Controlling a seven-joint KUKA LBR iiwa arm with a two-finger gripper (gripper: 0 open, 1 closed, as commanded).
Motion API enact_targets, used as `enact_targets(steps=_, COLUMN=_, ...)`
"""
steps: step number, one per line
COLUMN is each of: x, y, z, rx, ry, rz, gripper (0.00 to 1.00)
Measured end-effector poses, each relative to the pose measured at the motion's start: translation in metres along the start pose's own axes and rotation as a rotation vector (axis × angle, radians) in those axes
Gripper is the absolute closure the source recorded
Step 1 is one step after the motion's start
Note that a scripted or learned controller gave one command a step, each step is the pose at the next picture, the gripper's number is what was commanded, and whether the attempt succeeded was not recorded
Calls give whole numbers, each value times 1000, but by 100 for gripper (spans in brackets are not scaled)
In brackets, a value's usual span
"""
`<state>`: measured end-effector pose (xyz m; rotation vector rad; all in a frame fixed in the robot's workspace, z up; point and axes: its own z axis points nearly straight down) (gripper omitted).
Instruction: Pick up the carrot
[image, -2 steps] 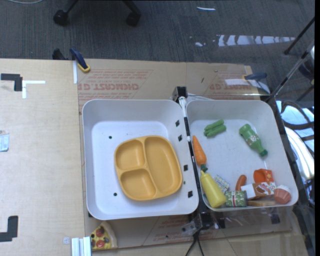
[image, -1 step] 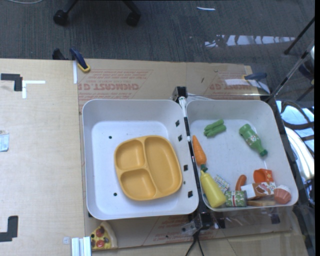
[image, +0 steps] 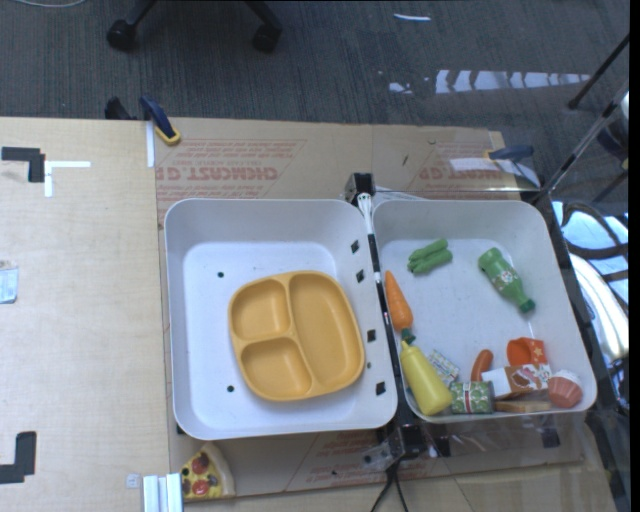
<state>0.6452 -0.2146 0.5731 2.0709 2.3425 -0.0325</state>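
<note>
Just carrot (image: 398, 301) against right bin's (image: 545, 235) wall.

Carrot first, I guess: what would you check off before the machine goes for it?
1. Carrot in plain sight in the right bin: ok.
2. Nothing lying on top of it: ok.
3. Room beside it: not ok; it lies along the bin's left wall.
4. Clear of the yellow bottle: cannot tell; their ends nearly meet.
5. Green bottle and green beans well away: ok.
</note>
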Motion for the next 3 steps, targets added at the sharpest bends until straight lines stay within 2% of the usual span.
enact_targets(steps=1, x=0, y=0, z=0, rx=0, ry=0, rz=0, gripper=0)
enact_targets(steps=2, x=-5, y=8, z=121, rx=1, ry=25, rz=228, gripper=0)
enact_targets(steps=3, x=-5, y=10, z=113, rx=3, ry=23, rz=224, gripper=100)
